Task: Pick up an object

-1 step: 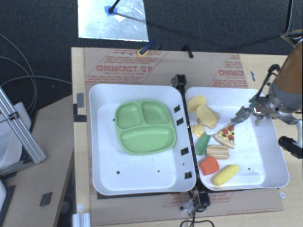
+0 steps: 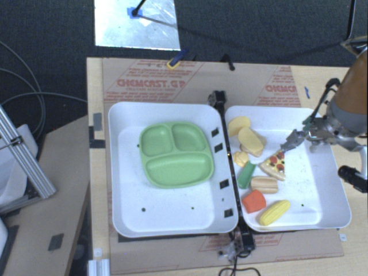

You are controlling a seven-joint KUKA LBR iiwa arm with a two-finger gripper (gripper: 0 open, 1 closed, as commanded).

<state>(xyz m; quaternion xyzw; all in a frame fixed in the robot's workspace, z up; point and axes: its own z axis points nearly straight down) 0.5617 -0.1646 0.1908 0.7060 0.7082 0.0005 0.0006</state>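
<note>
Progress: nothing is showing as lifted; every toy food piece is lying on the floor of the right bin [image 2: 328,209], so the pick appears yet to be made.
Candidate object: the pizza slice [image 2: 274,165] is lying near the bin's middle, beside the hot dog [image 2: 264,183] and the green piece [image 2: 246,175].
Other contents: the corn cob [image 2: 274,212] and orange piece [image 2: 253,200] are sitting toward the front wall.
Left bin: the green divided plate [image 2: 175,154] is resting there.
End effector: the gripper [image 2: 291,141] is reaching in from the right, its tip poised just above the pizza slice's upper corner; contact cannot be confirmed.
Grip state: whether it is spread or closed cannot be told; nothing is showing in its grasp.
</note>
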